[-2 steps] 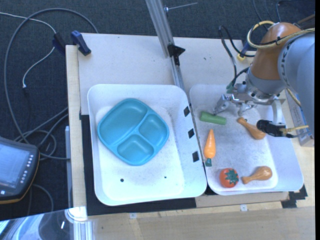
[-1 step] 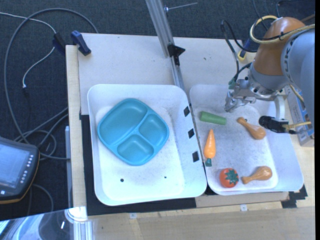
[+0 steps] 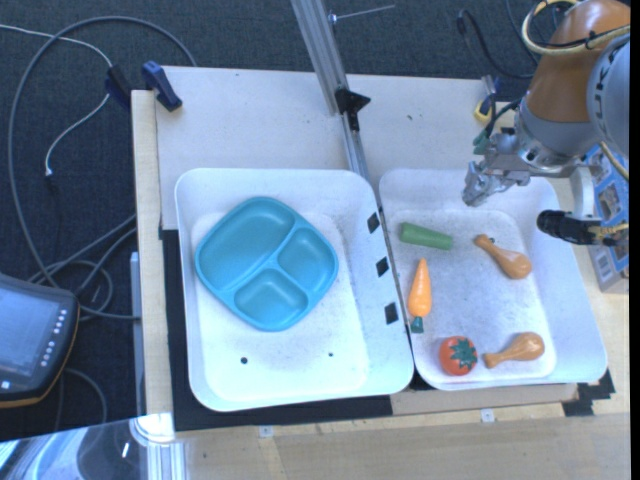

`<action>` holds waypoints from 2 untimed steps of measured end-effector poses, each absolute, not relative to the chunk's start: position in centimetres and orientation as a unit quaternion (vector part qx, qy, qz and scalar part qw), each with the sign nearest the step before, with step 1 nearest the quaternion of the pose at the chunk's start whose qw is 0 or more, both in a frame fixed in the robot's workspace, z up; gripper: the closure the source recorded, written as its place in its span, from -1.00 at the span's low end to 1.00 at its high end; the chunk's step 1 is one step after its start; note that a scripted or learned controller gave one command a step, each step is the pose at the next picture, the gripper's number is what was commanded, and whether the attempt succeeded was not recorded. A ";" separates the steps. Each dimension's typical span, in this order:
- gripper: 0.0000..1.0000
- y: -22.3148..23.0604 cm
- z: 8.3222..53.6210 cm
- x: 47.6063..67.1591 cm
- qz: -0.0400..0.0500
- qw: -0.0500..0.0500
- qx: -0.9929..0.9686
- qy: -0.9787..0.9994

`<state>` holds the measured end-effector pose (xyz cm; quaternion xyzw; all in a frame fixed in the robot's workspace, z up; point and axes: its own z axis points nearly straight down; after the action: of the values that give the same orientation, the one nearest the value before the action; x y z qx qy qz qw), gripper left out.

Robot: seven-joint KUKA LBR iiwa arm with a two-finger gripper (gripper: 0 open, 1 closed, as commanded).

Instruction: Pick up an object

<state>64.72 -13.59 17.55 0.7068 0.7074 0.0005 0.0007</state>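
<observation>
The right bin (image 3: 560,298) holds a green cucumber (image 3: 425,235), an orange carrot (image 3: 420,287), a red tomato (image 3: 458,355) and two tan drumsticks, one (image 3: 503,256) at the upper right and one (image 3: 517,349) near the front. My gripper (image 3: 481,187) hangs over the bin's back edge, up and to the right of the cucumber and apart from it. Nothing shows between its fingers.
The left bin (image 3: 290,368) carries a blue divided plate (image 3: 266,262). A slanted metal rail (image 3: 325,43) runs down to the gap between the bins. Black clips (image 3: 383,265) line the left bin's right wall. Cables lie on the floor at left.
</observation>
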 end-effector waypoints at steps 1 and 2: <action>1.00 -13.6 21.9 64.9 0.001 0.002 0.707 0.708; 1.00 -9.0 21.8 63.5 0.000 -0.002 0.705 0.709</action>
<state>63.46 -8.98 21.80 0.7054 0.7088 0.0001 -0.0019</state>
